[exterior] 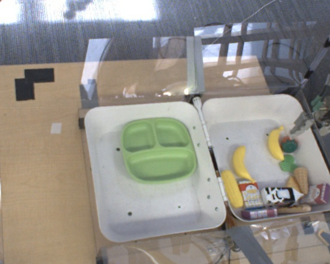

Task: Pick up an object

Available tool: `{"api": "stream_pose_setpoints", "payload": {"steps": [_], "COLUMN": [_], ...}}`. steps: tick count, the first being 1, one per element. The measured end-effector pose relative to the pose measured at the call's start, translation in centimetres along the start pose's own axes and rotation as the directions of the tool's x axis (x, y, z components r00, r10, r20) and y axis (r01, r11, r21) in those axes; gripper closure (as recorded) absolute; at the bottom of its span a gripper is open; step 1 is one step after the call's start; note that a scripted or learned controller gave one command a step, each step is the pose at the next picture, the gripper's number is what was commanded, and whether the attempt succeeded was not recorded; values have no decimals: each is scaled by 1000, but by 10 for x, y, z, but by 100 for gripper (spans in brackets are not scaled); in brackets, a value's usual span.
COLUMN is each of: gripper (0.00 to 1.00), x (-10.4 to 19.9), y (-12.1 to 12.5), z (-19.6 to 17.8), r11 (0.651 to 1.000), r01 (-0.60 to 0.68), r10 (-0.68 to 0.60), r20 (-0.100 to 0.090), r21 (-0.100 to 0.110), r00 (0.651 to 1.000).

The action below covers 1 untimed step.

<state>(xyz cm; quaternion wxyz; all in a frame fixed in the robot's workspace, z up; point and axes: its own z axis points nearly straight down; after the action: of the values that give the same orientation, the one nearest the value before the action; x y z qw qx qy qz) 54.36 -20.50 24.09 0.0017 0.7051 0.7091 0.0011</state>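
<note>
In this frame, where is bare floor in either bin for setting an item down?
Right bin: its far half, beyond the two bananas, is bare; the near edge is crowded with toys around the corn. Left bin: bare margins surround the green plate, widest along the near side.

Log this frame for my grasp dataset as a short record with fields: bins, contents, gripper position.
left bin: holds a green divided plate
right bin: toy food crowded toward the near and right sides
bananas: one near the middle, one at the right
corn cob: along the left wall
ice cream cone: near the right wall
gripper: at the right wall, beside the right banana
held item: none visible
</note>
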Motion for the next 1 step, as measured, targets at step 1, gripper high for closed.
{"api": "stream_pose_setpoints", "payload": {"steps": [1], "gripper": [0], "x": [43], "y": [81], "z": [87], "r11": [1000], "r01": [-9], "r10": [9], "r20": [-1], "r21": [1], "r00": [1000]}}
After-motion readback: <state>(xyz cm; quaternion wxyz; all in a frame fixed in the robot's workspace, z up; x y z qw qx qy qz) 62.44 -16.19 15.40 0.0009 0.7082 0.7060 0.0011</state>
